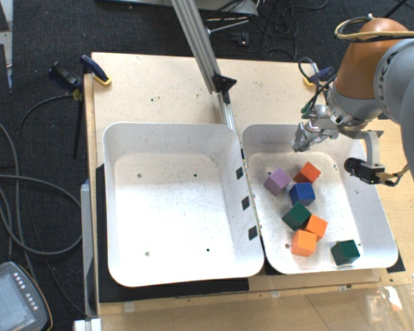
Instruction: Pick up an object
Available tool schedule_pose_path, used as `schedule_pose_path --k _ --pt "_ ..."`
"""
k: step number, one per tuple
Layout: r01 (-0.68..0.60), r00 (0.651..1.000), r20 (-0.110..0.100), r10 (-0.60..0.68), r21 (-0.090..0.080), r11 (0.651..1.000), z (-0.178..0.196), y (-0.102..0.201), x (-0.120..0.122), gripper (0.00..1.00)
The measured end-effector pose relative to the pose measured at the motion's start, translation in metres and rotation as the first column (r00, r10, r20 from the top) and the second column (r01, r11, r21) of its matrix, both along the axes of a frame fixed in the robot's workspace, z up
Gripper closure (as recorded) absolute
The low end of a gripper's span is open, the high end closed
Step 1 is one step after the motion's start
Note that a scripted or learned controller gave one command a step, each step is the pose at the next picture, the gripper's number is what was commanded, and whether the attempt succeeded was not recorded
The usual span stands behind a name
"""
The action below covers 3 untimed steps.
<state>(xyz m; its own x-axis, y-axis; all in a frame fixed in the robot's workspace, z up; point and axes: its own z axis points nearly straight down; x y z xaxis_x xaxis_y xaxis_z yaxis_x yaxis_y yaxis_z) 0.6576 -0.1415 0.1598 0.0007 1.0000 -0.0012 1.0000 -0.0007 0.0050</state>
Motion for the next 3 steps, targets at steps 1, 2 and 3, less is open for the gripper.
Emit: schedule_pose_path --k 1,2,3 --pt "-0.003 1.0 0.001 0.003 0.0 1.0 0.044 0.003 0.005 1.0" --pt "-0.004 1.0 0.003 0.004 -0.001 1.0 0.099 0.002 0.007 1.0" --pt "-0.007 1.0 -0.007 0.007 0.003 1.0 0.085 0.048 -0.014 1.0"
